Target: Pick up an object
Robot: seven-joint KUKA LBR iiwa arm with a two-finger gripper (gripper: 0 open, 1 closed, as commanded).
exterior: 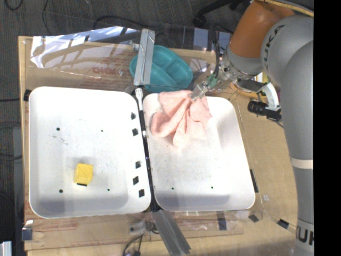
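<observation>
While the grey arm (290, 89) reaches in from the right, its pincer (200, 92) sits over the far edge of the right bin (224, 185), seemingly clenched on the top corner of a pink cloth (180, 117), though the fingertips are too small to be sure. Below the pincer the cloth hangs and spreads across the bin floor. Behind the pincer lies a teal tray (162, 68). Far off to its lower left, in the left bin (48, 143), rests a small yellow block (83, 174).
</observation>
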